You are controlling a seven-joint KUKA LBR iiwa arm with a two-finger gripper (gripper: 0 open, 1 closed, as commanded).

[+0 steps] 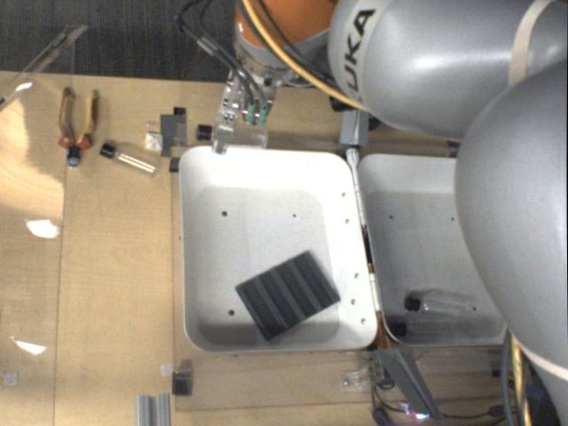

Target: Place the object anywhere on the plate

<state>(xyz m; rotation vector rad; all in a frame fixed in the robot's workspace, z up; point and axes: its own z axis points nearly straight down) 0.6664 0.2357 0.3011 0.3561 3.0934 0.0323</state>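
One dark ribbed block (287,295) in the left bin (200,238)

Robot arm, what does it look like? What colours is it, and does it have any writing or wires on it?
The arm is big, round and shiny silver-grey, with black KUKA lettering on its side. Above the wrist sits a smooth orange band. Black cables and a thin yellow one loop beside it. The gripper at the end is small, pale metal, with green parts showing.

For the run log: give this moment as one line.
hand: above left bin's far rim | black ridged plate: in left bin | clear tube: right bin
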